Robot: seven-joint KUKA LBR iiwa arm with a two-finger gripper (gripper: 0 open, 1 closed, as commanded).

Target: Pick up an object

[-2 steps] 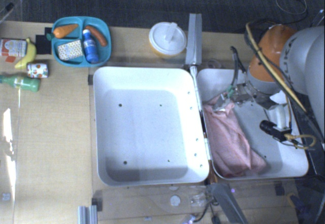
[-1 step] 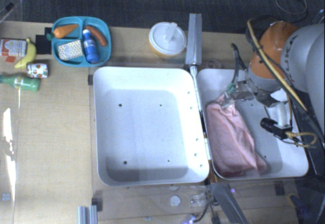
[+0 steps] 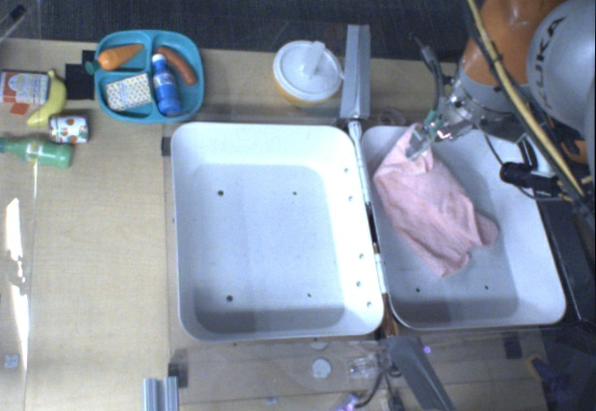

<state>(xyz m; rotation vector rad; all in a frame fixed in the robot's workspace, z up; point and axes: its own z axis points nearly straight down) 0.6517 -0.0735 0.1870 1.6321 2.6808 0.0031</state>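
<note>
A crumpled pink cloth (image 3: 433, 204) lies in the right bin (image 3: 531, 302), spread from its upper left toward the middle. The cloth's upper corner is drawn up into a point. My gripper (image 3: 426, 137) sits at that point, near the bin's back rim, with its fingers shut on the corner of the cloth. The grey arm with its orange band (image 3: 507, 13) reaches in from the upper right.
The left bin (image 3: 261, 223) stands beside the right one, with a grey divider post (image 3: 354, 74) behind their shared edge. On the bench behind are a lidded white cup (image 3: 307, 71), a blue tray of toy food (image 3: 149, 75), and small toys (image 3: 42, 116) at far left.
</note>
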